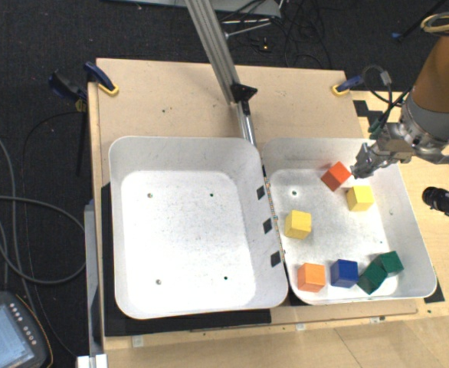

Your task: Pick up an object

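I'm looking down on the pale wooden bench (209,90) with its two shallow white plastic bins side by side, and my grey arm with the orange band (439,83) reaches in from the right over the upper right corner of the right-hand bin (408,228). The two-finger gripper (365,167) hangs low just above that bin's floor, right beside the red-orange block (335,176), which sits tilted near the bin's upper middle; I see nothing caught in the claw, and from this slant I cannot tell whether it is released or clenched, since the dark tip blurs into one shape. Just below the gripper lies a small yellow cube (360,198), near the red-orange one but apart from it. A second, slightly larger yellow cube (298,224) rests further left, toward the bin's inner wall. Along the bottom edge I've got a row: an orange cube (311,276), then a blue cube (345,273) just beside it, then two dark green blocks (381,271) pressed together in the lower right corner. The left-hand white bin (125,167) shows its speckled floor. A grey metal pole (213,37) slants down from the top to the seam between the bins, and blue-and-yellow clamps (102,79) grip the bench's upper corners.
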`<state>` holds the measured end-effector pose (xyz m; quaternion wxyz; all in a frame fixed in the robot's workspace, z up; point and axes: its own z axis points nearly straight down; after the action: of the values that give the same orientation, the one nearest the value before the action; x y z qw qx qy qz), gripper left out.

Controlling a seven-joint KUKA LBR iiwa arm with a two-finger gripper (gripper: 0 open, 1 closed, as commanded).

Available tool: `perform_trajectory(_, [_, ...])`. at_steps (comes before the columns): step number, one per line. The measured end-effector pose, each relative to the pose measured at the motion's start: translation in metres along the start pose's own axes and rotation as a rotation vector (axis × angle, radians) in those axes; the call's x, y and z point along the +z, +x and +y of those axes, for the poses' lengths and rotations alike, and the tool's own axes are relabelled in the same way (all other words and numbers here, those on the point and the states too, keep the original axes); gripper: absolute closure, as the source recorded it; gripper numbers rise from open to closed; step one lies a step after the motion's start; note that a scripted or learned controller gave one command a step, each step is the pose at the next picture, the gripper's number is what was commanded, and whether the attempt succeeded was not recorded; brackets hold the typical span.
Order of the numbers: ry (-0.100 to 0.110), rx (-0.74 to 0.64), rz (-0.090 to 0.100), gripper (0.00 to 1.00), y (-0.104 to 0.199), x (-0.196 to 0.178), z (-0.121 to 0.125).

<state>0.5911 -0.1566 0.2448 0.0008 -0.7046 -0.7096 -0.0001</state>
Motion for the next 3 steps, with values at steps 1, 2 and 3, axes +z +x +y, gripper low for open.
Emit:
perform_trajectory(1, [-0.001, -0.002, 0.001, 1.00, 0.058, -0.008, 0.001])
perform_trajectory(2, [-0.002, -0.002, 0.001, 1.00, 0.111, -0.014, 0.000])
perform_trajectory(3, [-0.001, -0.001, 0.001, 1.00, 0.159, -0.015, -0.002])
